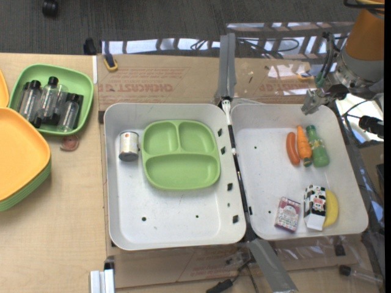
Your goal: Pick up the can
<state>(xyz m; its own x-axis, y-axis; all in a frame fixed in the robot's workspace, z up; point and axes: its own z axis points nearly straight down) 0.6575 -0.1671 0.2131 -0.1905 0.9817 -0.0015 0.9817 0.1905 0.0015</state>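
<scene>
While the can lay on its side at nine o'clock in the left bin, just beside the green divided plate, the gripper hovered well apart; its grip state, impossible to tell. Light, rigid, slick metal, likely to roll: pinch across its round body.

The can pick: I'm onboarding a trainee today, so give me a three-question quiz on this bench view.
1. True or false: the can lies in the left bin.
2. What lies right beside the can? A) banana B) green tray C) carrot
3. Fill in: the pincer hovers at the ___ bin's far edge.

Key: 1 true; 2 B, the green tray; 3 right, the right bin.
</scene>
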